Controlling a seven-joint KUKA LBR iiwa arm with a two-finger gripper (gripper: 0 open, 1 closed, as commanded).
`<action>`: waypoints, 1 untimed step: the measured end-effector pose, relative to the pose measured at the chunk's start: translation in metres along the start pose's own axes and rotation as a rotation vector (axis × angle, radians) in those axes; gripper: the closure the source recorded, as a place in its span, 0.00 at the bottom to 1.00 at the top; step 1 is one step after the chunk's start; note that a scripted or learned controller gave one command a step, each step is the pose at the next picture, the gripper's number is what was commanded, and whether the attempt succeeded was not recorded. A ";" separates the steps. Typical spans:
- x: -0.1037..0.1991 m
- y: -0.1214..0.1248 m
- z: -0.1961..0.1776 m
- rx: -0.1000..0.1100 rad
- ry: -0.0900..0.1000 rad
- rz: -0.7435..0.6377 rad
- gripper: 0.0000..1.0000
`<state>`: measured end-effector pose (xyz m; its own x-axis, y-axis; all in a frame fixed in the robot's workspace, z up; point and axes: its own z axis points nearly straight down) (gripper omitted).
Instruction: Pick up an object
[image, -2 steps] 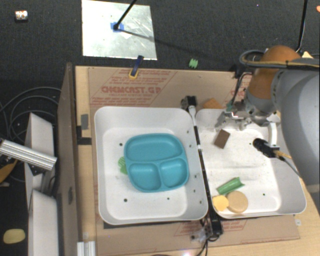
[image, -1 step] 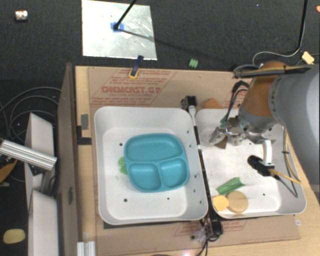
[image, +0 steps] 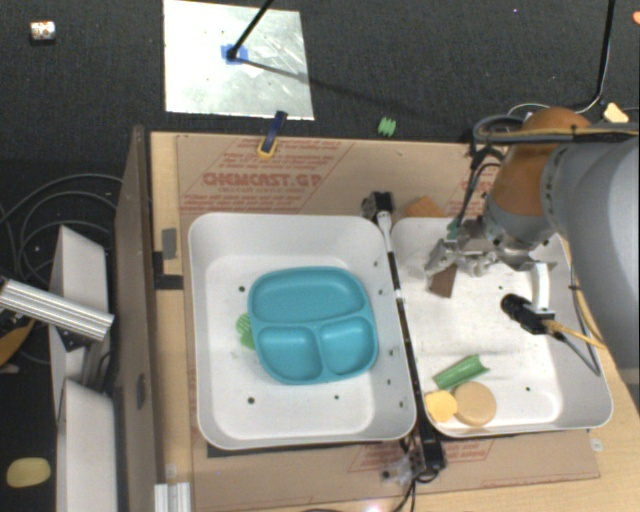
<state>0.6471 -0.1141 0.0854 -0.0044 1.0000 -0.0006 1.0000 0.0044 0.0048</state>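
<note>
While one blue tray (image: 311, 323) fills the left bin (image: 215, 250), three objects share the right.

Robot lab or test cell, not home. Industrial arm (image: 585, 190), grey with orange band, reaches in from right over desk (image: 300, 165) topped with printed cardboard. Two shallow white bins (image: 215, 330) side by side, set up as work area. Loose black cables (image: 50, 215) coiled on dark carpet at left. Metal rail (image: 55, 310) and white frame parts beside desk. Shiny sheet (image: 240, 60) taped on floor behind.
</note>
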 end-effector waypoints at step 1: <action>0.000 0.000 -0.011 -0.001 -0.001 -0.003 1.00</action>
<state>0.6470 -0.1137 0.0962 -0.0074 1.0000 -0.0012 1.0000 0.0074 0.0056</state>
